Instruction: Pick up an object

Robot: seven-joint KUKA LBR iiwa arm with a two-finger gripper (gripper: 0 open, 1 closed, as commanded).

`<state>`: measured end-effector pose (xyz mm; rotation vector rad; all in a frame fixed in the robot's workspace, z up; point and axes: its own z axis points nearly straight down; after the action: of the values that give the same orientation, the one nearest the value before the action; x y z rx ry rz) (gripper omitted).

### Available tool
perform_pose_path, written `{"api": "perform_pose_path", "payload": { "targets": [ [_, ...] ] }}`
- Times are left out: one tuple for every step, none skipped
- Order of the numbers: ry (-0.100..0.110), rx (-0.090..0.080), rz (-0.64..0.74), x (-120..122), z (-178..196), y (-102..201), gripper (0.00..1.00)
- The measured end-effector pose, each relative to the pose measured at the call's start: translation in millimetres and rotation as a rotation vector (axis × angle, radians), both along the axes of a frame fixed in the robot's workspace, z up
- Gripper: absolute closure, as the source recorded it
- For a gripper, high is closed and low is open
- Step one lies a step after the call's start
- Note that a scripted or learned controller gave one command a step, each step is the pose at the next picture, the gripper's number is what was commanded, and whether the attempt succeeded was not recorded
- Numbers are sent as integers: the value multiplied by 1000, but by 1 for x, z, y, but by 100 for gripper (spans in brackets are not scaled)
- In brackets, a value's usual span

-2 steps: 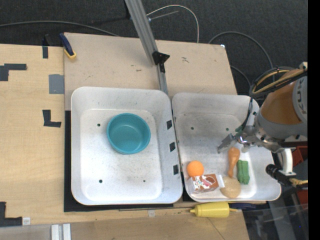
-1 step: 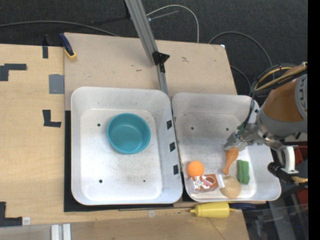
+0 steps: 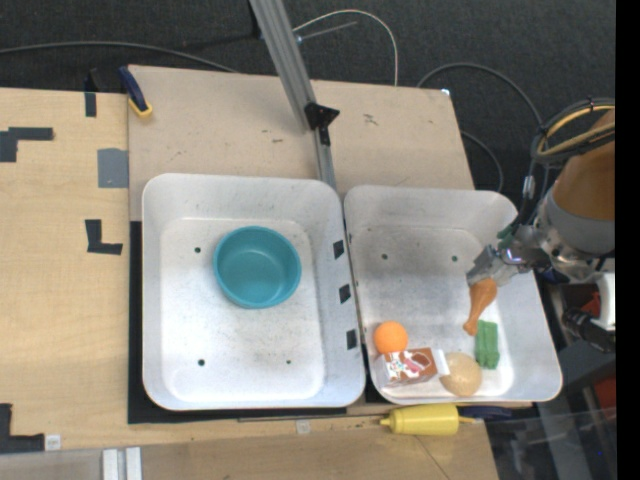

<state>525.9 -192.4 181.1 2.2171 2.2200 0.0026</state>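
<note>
My gripper (image 3: pixel 495 265) hangs over the right side of the right bin (image 3: pixel 420 228), at the end of the grey arm with its orange band (image 3: pixel 590 183). Just below it an orange carrot-shaped piece (image 3: pixel 480 306) lies slanted, its upper end touching or right under the gripper's tip. A green piece (image 3: pixel 487 345) sits beside the carrot's lower end. Along the bin's front lie an orange ball (image 3: pixel 391 337), a red and white packet (image 3: pixel 409 365) and a beige round thing (image 3: pixel 461 375). A teal bowl (image 3: pixel 258 266) stands in the left bin (image 3: pixel 170 308).
A yellow bottle (image 3: pixel 425 420) lies on the bench just in front of the right bin. A grey pole (image 3: pixel 290 58) slants down to the gap between the bins. A blue and yellow clamp (image 3: pixel 135 90) sits at the bench's back left. Cables run behind the bench.
</note>
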Motion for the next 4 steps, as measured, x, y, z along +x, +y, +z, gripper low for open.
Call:
{"api": "perform_pose_path", "payload": {
  "targets": [
    [0, -1, -1, -7, 54, -7, 100],
    [1, 0, 0, -6, 90, -7, 100],
    [5, 3, 5, -2, 91, 51, 100],
    [7, 3, 5, 4, 71, 103, 100]
  ]
}}
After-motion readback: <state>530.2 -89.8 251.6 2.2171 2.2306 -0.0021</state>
